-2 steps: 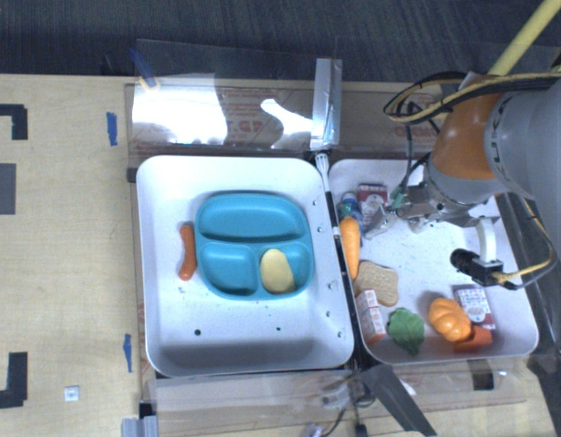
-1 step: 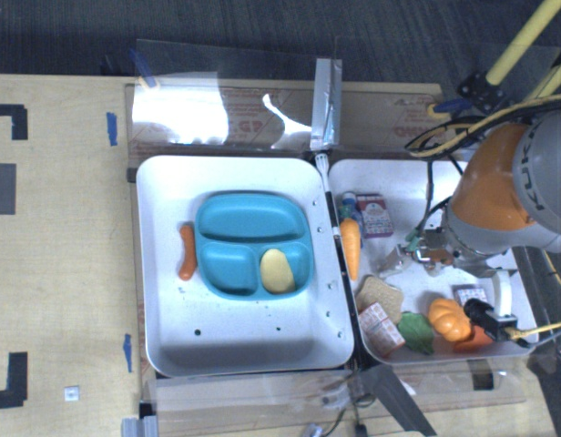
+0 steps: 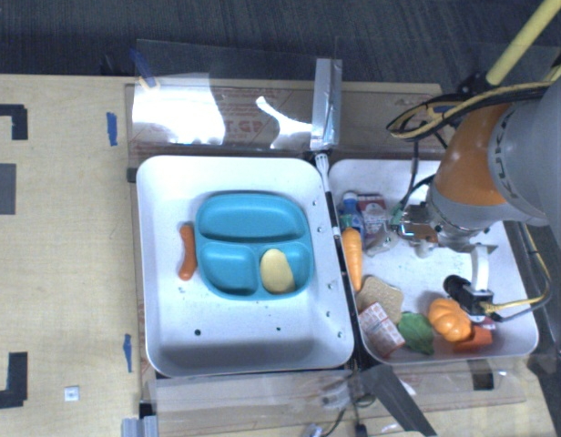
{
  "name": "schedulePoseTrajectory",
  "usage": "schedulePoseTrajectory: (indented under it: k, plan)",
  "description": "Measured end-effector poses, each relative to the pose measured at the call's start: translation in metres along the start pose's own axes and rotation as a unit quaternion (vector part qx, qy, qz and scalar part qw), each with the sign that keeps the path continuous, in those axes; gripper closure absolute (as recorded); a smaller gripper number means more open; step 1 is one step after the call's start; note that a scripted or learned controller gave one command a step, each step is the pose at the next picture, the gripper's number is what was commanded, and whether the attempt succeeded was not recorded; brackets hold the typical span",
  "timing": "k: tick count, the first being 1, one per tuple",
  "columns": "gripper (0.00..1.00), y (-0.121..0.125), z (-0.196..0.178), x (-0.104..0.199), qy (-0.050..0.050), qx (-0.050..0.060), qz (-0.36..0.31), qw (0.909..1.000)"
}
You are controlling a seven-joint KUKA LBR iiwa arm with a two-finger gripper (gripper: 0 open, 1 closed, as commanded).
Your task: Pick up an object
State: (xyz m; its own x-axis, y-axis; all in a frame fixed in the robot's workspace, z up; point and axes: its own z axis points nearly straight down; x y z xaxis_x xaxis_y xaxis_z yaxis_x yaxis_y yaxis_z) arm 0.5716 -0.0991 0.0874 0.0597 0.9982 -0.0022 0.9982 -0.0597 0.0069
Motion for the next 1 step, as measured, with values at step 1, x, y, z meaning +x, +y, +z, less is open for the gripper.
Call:
schedulePoseTrajectory:
  k: [1]
  plan:
    - [0.00,0.0559,0.0012,0.0047,0.000,0.001,-0.014,0.9999]
